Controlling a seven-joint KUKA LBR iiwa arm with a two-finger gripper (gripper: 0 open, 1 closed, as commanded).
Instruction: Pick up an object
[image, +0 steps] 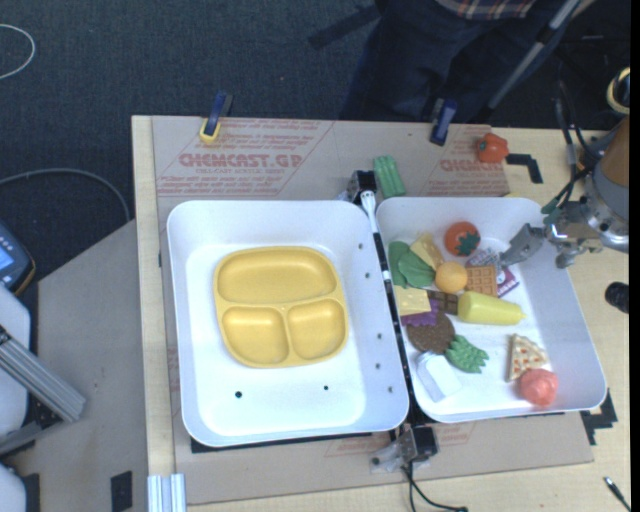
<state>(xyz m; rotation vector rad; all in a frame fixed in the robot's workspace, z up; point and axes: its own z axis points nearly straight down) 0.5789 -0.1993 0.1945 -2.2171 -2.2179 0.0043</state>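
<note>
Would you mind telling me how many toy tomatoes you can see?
2: one tomato lies in the right bin near its far edge; another tomato sits on the bench beyond that bin. Others may be hidden.

Left bin (190, 300): holds a divided plate (280, 304), lying near its middle.
Right bin (580, 330): touches the left bin along its side; holds a heap of toy food.
Heap, far part: tomato (461, 237) behind an orange (451, 277); leaf (408, 266) to their left.
Heap, middle: corn cob (488, 310) right of a cheese block (413, 299).
Heap, near part: pizza slice (525, 353) with a ball (538, 386) just in front of it.
Bench (250, 160): a second tomato (491, 148) lies behind the right bin.
Gripper (545, 240): over the right bin's far right part.
</note>
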